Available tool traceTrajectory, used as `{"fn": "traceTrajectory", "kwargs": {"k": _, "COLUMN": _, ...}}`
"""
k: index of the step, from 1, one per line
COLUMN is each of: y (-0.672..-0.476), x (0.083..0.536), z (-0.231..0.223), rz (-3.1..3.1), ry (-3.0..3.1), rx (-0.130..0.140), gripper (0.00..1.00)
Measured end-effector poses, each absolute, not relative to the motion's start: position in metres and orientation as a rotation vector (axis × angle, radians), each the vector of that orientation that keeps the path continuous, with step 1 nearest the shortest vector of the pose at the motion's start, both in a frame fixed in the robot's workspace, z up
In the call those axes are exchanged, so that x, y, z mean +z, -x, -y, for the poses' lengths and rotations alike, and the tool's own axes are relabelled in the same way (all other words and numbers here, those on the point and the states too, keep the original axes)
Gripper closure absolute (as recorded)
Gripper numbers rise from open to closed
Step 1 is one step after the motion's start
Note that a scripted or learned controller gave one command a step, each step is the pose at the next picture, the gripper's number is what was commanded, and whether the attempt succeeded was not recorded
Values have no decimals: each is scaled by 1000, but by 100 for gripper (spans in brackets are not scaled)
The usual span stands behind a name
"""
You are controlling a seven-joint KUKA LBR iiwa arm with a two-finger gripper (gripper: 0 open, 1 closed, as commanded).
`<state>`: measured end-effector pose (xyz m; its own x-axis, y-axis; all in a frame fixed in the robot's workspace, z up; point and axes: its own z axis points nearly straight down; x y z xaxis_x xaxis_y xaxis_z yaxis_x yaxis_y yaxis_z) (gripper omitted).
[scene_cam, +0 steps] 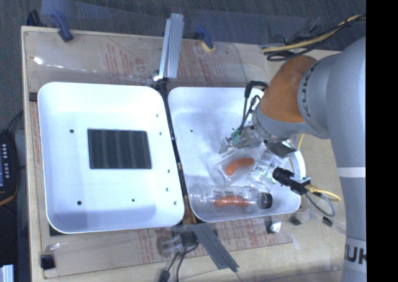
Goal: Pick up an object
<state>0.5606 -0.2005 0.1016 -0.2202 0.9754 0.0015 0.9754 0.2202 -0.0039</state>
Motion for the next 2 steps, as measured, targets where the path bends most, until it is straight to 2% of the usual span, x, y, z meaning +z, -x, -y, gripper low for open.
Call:
{"fn": "traceTrajectory", "kwargs": {"k": 1, "y": -561, "x": 102, "z": 200, "rz": 2452, "ry": 1958, "rx": 3, "gripper": 0}}
{"fn": "traceTrajectory", "kwargs": {"k": 2, "y": -510, "x": 92, "z": 188, "rz": 2573, "ry": 1801, "rx": -1, "gripper": 0}}
